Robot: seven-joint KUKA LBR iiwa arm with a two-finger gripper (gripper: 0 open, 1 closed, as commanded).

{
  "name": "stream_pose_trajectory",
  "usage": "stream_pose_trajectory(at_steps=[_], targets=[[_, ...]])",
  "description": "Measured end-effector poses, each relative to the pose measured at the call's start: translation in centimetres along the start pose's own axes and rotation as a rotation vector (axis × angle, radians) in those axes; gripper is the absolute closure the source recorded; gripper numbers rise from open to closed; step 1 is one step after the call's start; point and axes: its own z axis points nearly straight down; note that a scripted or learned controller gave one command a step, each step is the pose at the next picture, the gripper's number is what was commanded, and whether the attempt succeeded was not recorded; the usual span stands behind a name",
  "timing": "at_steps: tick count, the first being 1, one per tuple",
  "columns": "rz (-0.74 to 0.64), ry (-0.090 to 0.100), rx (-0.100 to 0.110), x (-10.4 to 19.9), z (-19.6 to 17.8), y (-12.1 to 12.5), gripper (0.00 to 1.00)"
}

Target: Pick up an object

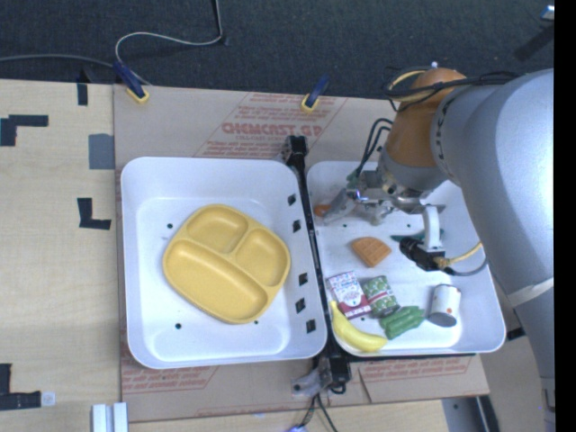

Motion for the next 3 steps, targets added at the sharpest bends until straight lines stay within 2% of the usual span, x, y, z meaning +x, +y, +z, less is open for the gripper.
stream_pose_trajectory(at_steps=[2, 3], targets=[[0.0, 0.0, -0.001, -0.15, 0.03, 1.93, 0.0], [-0.001, -0.002, 0.001, -0.15, -0.96, 1.92, 1.0]])
